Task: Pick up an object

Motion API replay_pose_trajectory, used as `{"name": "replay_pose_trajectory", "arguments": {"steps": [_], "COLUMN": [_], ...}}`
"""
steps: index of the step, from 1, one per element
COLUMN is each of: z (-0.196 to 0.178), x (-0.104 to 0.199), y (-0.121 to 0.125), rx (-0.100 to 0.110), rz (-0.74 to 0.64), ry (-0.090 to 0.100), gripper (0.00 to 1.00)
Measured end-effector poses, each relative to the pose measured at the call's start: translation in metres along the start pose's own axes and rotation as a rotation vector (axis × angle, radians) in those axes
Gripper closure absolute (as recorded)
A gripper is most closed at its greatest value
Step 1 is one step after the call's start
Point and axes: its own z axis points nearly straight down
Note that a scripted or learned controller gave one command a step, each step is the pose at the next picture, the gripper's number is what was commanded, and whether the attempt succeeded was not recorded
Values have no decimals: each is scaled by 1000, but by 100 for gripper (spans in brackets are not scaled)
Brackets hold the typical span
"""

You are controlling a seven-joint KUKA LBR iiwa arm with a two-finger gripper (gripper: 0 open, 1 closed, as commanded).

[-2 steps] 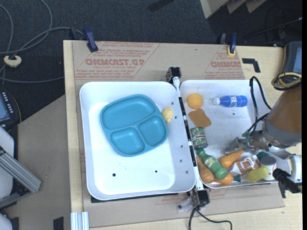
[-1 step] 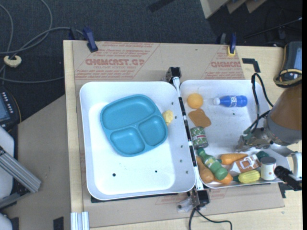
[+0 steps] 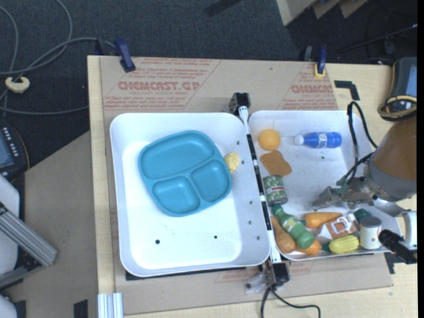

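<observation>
My gripper [image 3: 336, 195] hangs low in the right bin [image 3: 301, 119], over bare floor just above a carrot [image 3: 322, 218]. It looks open, with nothing between its fingers. Below it along the bin's front lie an orange-and-white box [image 3: 340, 226], a yellow piece [image 3: 344, 245], a white jar with a dark lid [image 3: 370, 232] and a green bottle [image 3: 295, 228]. A green can [image 3: 275, 189], a brown piece [image 3: 275, 163], an orange ball [image 3: 269, 140] and a clear bottle with a blue label [image 3: 319, 140] lie further back.
The left bin [image 3: 132, 211] holds a blue divided plate [image 3: 185, 172] and a small yellow object [image 3: 232, 161] by its right wall. The arm's grey and orange body [image 3: 397, 164] covers the right bin's right side. A black cable [image 3: 361, 128] hangs there.
</observation>
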Motion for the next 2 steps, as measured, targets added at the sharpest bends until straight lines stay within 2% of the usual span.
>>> {"name": "replay_pose_trajectory", "arguments": {"steps": [1, 2], "z": [-35, -27], "x": [-34, 83], "y": [110, 161], "rx": [-11, -4], "rz": [-6, -15], "ry": [-5, 4], "gripper": [0, 0]}}
